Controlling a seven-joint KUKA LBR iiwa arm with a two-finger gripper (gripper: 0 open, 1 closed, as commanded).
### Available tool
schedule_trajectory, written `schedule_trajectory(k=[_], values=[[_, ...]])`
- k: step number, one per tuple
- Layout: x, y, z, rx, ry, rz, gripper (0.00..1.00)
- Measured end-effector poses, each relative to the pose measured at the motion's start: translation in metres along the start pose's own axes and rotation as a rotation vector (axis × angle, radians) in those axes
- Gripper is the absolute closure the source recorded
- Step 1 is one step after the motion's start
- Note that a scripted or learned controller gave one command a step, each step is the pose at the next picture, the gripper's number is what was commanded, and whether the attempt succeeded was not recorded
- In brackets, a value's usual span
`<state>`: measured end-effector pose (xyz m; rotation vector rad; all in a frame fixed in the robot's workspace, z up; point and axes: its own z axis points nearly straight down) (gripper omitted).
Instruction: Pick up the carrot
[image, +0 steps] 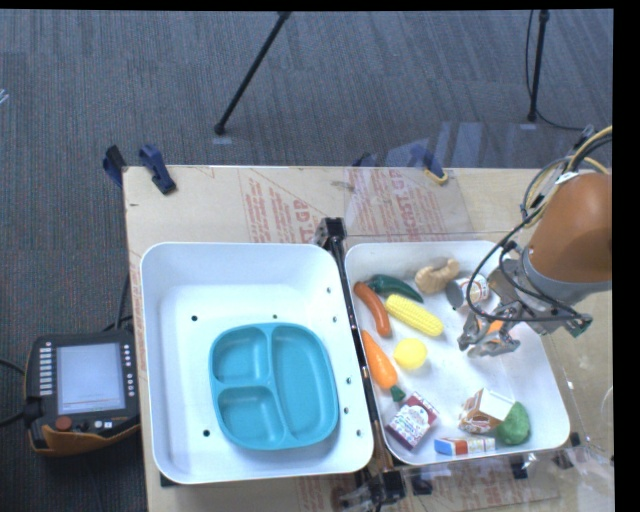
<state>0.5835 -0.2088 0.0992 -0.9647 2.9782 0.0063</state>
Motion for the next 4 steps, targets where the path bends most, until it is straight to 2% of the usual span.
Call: schedule_trajectory(k=[1, 2, 3, 4], values=[[-0.033, 0.022, -0.041, 0.002, 0.004, 0.142, 1.0], [-0.032, 0.023, -0.04, 0.001, 0.006, 0.142, 0.0], [-0.021, 0.003, 0.015, -0.005, 0.011, 0.153, 0.0], [-0.026, 0.003, 0.0, 0.0, 0.001, 0.151, 1.0]])
